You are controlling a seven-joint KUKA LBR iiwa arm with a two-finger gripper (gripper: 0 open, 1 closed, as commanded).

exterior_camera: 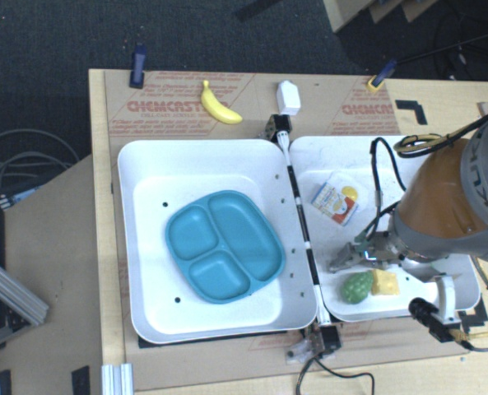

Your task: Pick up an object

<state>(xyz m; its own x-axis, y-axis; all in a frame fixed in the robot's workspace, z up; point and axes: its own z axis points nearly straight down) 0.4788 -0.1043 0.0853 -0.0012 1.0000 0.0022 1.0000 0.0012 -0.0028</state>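
My end effector (360, 255) hangs low in the right bin (457, 309). I can't tell how it stands or whether it has hold of anything. Green object (357, 288) lies just below the end effector, touching a yellow block (385, 283) on its right. White packet (336, 201) sits above the end effector, apart. Blue divided tray (223, 245) in the left bin (145, 188), well left. Banana (219, 105) on the table (104, 220).

"CHEMCAST" in red, printed 2x on brown cardboard sheet (178, 109) under bins: once behind left bin, once behind right. Smaller red lines around it unreadable.
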